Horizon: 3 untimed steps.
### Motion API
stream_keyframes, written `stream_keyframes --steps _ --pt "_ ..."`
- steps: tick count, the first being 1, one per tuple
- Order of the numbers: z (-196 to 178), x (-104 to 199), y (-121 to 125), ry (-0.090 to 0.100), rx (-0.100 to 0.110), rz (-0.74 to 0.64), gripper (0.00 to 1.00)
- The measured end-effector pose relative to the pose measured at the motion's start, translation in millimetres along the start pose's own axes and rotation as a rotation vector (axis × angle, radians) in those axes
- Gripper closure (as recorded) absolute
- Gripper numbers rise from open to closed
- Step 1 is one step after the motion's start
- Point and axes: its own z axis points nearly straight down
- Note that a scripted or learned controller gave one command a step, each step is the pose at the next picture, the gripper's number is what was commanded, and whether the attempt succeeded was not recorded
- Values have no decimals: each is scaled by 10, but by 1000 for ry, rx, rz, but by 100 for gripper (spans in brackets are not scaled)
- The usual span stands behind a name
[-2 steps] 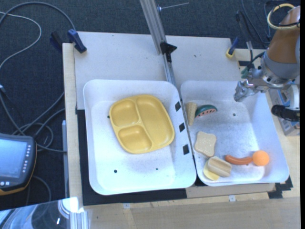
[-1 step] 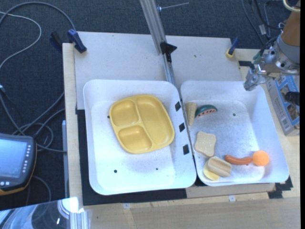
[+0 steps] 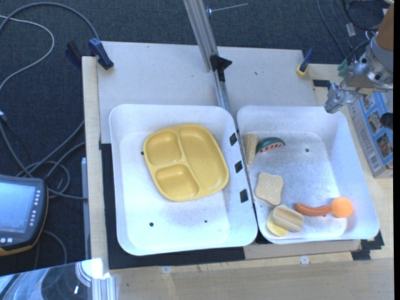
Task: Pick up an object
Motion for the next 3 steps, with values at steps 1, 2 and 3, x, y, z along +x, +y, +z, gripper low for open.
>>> stream_keyframes --steps 1,2,3 --pt "107 548 84 5 8 -5 100" --pt "196 1060 45 5 10 -4 100" --pt "217 1711 45 6 9 -6 100"
